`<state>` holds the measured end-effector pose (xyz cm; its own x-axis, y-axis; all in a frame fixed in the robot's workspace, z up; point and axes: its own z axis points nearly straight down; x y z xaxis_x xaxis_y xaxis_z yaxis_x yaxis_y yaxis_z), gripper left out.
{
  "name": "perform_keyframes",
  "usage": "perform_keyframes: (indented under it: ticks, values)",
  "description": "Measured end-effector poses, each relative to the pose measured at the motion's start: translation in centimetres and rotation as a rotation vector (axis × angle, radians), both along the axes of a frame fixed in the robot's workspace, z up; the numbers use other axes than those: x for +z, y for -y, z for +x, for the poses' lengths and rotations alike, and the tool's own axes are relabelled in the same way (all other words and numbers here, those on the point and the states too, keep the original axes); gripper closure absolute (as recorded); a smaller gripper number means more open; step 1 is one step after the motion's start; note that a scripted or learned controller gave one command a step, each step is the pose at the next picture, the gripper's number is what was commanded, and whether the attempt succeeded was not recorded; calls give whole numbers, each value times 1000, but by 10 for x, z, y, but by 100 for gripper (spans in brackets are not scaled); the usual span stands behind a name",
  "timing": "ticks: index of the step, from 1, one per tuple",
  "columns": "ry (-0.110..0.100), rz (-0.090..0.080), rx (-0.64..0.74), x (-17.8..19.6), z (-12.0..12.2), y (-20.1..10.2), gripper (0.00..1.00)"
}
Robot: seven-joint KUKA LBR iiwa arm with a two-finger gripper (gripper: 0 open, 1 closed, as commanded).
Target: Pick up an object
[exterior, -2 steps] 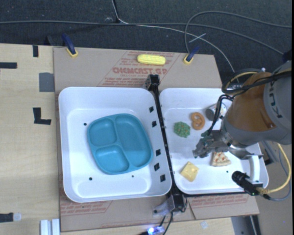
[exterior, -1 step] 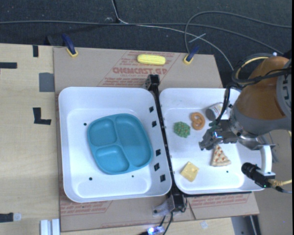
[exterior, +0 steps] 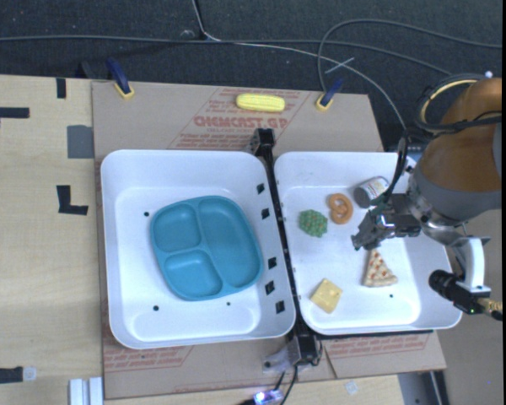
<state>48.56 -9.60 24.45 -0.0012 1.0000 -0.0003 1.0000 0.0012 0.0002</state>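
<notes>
The right bin (exterior: 405, 315) holds a green broccoli piece (exterior: 313, 223), an orange pretzel (exterior: 340, 207), a small silver can (exterior: 370, 191), a pizza slice (exterior: 377, 270) and a yellow cracker (exterior: 325, 295). My gripper (exterior: 373, 231) hangs over the middle of this bin, between the pretzel and the pizza slice, just above the slice's tip. Nothing shows between its fingers. In the left bin (exterior: 122, 226) lies a blue divided plate (exterior: 206, 246).
A yellow corn cob (exterior: 260, 102) lies on the cardboard behind the bins. Blue-and-yellow clamps (exterior: 121, 81) (exterior: 329, 94) hold the cardboard's back edge. Cables cross the dark floor behind. The arm's grey body (exterior: 457, 171) looms over the right bin's right side.
</notes>
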Motion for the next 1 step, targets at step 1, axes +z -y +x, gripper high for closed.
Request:
perform_keyframes:
  ticks: [1]
  values:
    - [-1,2,6,3,4,-58,100]
